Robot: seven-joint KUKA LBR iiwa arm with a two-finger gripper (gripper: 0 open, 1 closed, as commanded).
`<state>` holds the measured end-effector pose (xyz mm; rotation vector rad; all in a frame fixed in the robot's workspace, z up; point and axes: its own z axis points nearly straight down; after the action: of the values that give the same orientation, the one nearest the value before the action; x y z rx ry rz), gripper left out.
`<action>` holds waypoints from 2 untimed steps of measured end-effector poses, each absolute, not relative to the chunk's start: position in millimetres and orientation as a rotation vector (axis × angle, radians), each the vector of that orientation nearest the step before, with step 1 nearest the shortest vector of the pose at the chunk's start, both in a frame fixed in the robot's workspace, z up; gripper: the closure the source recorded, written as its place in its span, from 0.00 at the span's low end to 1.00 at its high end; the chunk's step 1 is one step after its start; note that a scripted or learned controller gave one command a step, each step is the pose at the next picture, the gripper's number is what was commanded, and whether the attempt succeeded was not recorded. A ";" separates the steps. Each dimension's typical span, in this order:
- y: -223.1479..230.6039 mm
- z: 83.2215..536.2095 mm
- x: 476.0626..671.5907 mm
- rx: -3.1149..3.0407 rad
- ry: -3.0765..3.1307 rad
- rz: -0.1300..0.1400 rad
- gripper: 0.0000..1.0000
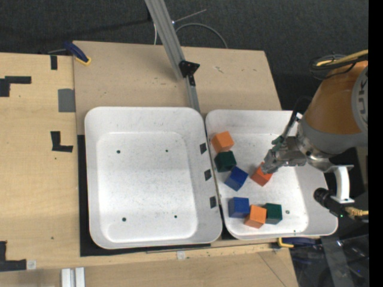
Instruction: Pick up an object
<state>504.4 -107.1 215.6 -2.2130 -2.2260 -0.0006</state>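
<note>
Since the near end of the right bin [299, 220] carries only a blue cube [239, 206], an orange cube [256, 216] and a green cube [273, 213] huddled together, I look farther up to the red-orange cube [260, 176], which sits at the tip of my gripper [269, 165], just down and left of it. I cannot tell whether the gripper has hold of it, as the tip blurs into the cube. Beyond lie another blue, a green and an orange cube.

Orange, green and blue blocks [223, 140]; speckled white bins [96, 124]; orange-banded grey arm [338, 109]
</note>
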 end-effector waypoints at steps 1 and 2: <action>-60.9 218.9 498.3 -2.212 -2.226 0.000 1.00; -6.7 213.6 495.5 -2.212 -2.227 0.001 1.00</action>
<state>495.5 -6.7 213.6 -2.2118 -2.2270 0.0013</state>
